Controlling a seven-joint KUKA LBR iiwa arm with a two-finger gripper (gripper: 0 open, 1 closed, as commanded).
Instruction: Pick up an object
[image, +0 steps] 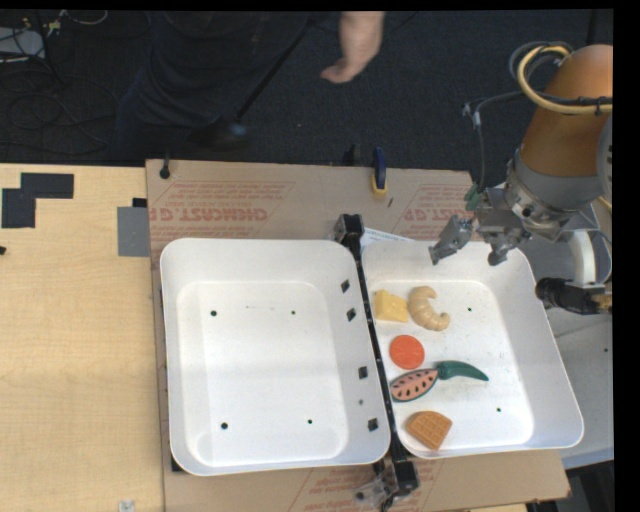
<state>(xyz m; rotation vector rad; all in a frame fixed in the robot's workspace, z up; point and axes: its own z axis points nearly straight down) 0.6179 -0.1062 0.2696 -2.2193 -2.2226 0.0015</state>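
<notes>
Bins side by side on cardboard-topped bench, toy food gathering in right bin (520, 330) alone. Lying at its far left, just beside the black divider (365, 330): yellow cheese wedge (391, 306), touching or nearly touching pale croissant (429, 308) on the wedge's right. Sitting just in front of the wedge: flat orange-red disc (406, 351). Resting in front of the disc: red watermelon slice (413, 384) with dark seeds, meeting a green pepper-like piece (460, 371) that is stretching away to the slice's right. Lying nearest the front rim, below the slice: tan waffle wedge (429, 430). Left bin (255, 350) showing bare white floor with small dark holes.

Hovering over the right bin's far rim, behind and to the right of the croissant: gripper (478, 246), fingers spread apart and grasping nothing, well clear of every toy. Rising behind it: grey arm with orange band (568, 110), yellow cable looping at the top.

Appearing beyond the bench's far edge, against dark floor: blurred human hand (355, 45). Clamping the cardboard's far edge, behind the divider: small blue-and-yellow clip (379, 172). Stretching away from the left bin: light wood tabletop (70, 350) bearing dark and grey patches.
</notes>
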